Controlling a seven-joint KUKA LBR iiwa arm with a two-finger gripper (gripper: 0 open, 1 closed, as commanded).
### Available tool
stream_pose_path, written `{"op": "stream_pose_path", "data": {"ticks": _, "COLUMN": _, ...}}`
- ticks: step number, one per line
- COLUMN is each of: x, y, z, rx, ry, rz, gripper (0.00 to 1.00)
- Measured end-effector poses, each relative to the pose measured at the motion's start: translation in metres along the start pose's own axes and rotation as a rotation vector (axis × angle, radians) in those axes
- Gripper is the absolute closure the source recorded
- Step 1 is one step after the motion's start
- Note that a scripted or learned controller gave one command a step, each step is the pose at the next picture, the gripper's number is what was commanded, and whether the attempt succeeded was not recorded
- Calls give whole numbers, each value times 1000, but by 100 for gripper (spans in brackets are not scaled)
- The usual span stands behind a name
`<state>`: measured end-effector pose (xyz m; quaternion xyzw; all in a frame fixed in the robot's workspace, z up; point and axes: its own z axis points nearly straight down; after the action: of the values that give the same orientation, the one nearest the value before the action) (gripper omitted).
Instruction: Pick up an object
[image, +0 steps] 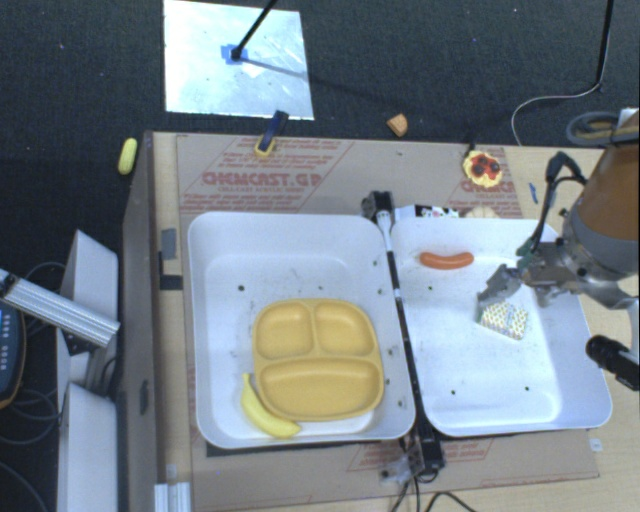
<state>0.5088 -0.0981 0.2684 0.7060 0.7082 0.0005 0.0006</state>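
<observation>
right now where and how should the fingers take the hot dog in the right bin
Grip the hot dog across its middle, coming straight down from above. It lies flat and lengthwise left to right on the right bin floor, apart from the speckled block, so closing across its narrow width looks likeliest to hold.

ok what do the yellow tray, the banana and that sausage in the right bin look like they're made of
Tray: looks like moulded plastic, matte yellow, with three smooth rounded compartments.
Banana: probably a plastic toy, judging by its uniform yellow with no spots or browning.
Sausage: likely plastic or rubber toy food, an even orange-red with a slight sheen. It is too small to tell more.
</observation>
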Motion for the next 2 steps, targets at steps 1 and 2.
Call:
{"op": "stream_pose_path", "data": {"ticks": 1, "x": -68, "y": 62, "z": 85, "rx": 2, "ry": 0, "rz": 3, "gripper": 0}}
{"op": "stream_pose_path", "data": {"ticks": 2, "x": -76, "y": 59, "z": 158, "rx": 3, "ry": 1, "rz": 2, "gripper": 0}}
